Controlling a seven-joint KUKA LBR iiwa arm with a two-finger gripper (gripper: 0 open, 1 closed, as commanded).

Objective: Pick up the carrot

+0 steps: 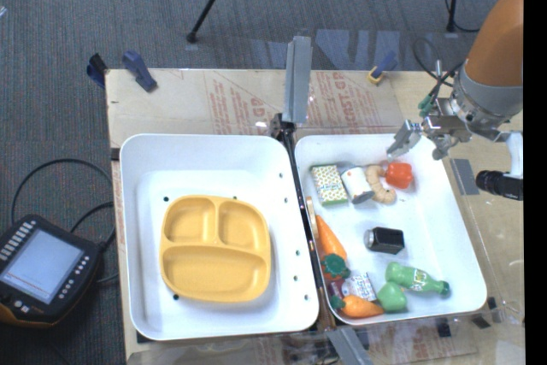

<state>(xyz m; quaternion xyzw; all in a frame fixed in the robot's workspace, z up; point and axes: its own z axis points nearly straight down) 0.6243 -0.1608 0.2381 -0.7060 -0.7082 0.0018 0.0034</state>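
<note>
You are looking down on a bench of pale board with red print, carrying two shallow white bins side by side. The left bin holds a yellow divided plate with three compartments, lying flat near the bin's middle. The right bin holds all the small items. The arm, with its orange band, reaches in from the right and ends above that bin's far right corner. Its gripper hangs over the bin's far edge with the two fingers spread apart and nothing between them. The carrot you are after lies against the right bin's left wall, about halfway along, orange and tapered, its green end pointing toward the near corner; it is well apart from the gripper. Just past its green end sit a small printed packet and a second orange piece at the near wall. A green bottle lies on its side near the near right corner, with a green lump touching it. A black block sits near the bin's middle. Toward the far side you see a green-patterned box, a white carton beside it, a pale curled shrimp-like piece, and a red pepper-like item just below the gripper.
</note>
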